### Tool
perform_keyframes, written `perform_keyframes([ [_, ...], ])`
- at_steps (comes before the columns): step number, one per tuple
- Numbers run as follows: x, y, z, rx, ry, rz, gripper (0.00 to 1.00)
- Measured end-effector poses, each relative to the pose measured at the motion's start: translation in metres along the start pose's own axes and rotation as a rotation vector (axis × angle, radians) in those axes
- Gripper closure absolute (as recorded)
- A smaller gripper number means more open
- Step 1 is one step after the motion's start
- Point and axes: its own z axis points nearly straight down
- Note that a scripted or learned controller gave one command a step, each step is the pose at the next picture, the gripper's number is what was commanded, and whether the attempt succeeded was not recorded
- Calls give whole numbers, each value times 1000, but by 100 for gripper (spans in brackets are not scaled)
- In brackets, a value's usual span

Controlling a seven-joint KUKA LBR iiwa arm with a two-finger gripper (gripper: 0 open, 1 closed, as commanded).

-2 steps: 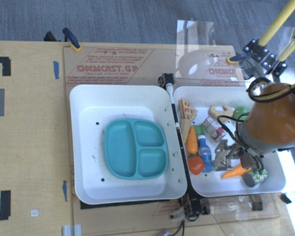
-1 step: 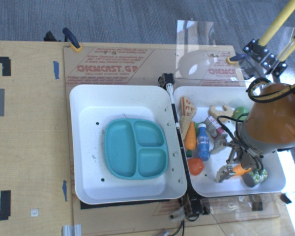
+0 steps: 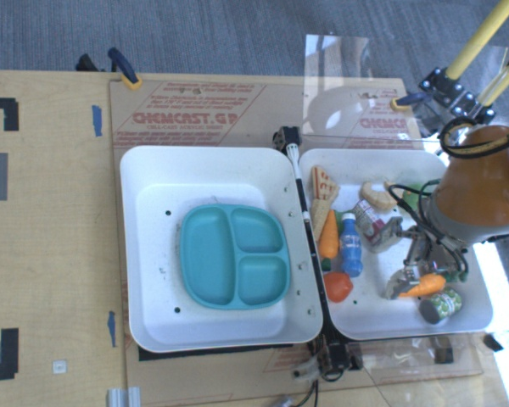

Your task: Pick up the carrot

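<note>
Your gripper [image 3: 416,280] clamps the small orange carrot [image 3: 426,286] just beside the round green-grey can [image 3: 439,305].

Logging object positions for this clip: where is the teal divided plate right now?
In the camera view, the teal divided plate lies flat in the middle of the left bin, across the divider from the toy food in the right bin.

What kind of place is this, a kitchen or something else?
Probably a robot test bench, not a kitchen: two white bins sit on cardboard, one holding a teal divided plate, the other toy food such as a carrot beneath the arm's gripper.
</note>
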Motion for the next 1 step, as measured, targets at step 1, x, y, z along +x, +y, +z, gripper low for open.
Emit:
perform_keyframes([
  [1,22,-59,0,5,0,59,0],
])
